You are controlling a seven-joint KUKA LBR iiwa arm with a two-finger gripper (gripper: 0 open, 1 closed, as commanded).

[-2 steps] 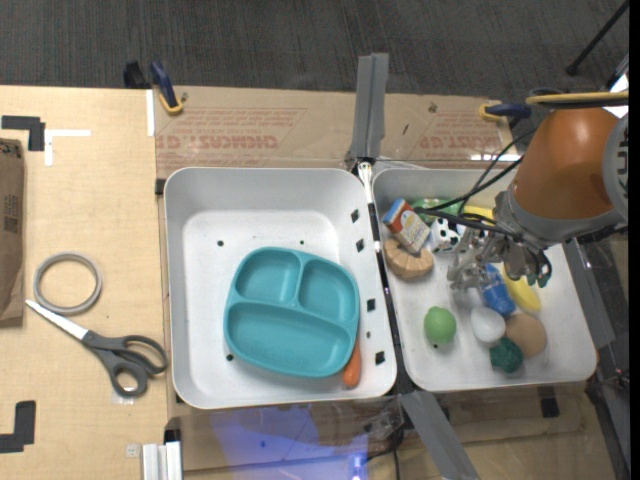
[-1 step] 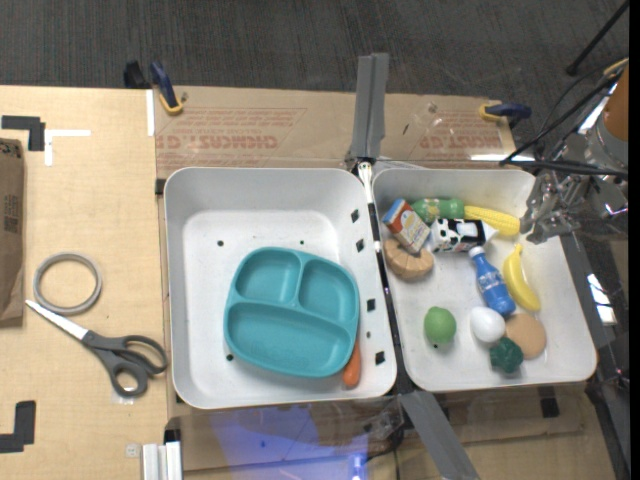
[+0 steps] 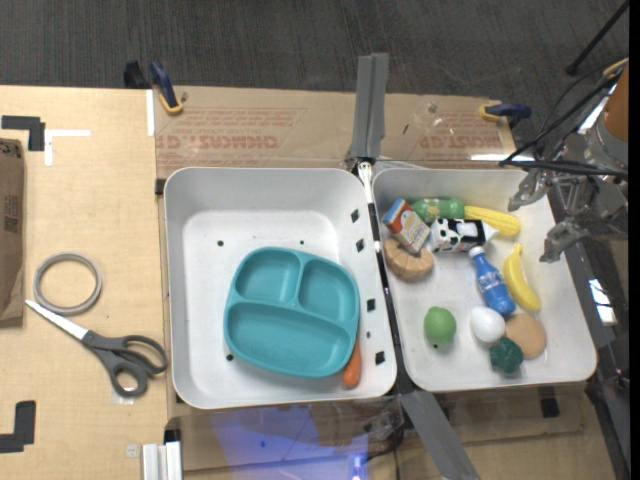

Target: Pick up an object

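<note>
Jaws point(image 3: 548, 230) poised at the right bin's point(image 3: 575, 373) right rim, objects lying to the left and nearer.

Hovering over the right edge of the right bin, with nothing seen between the metal prongs; open or closed cannot be told from this slant. Closest candidate: the small yellow banana point(image 3: 521, 278), just left of and slightly nearer than the jaws, long axis running far-to-near with a slight curve. Beside it to the left, the blue bottle point(image 3: 490, 282), lying on a similar line. Further left in the same bin, a green ball point(image 3: 439, 325); nearer, a white egg point(image 3: 487, 325). Left bin point(image 3: 190, 208) across the divider, holding the teal plate point(image 3: 292, 311), well apart from the jaws. Scissors point(image 3: 105, 348) on the desk point(image 3: 80, 228) at far left.
</note>
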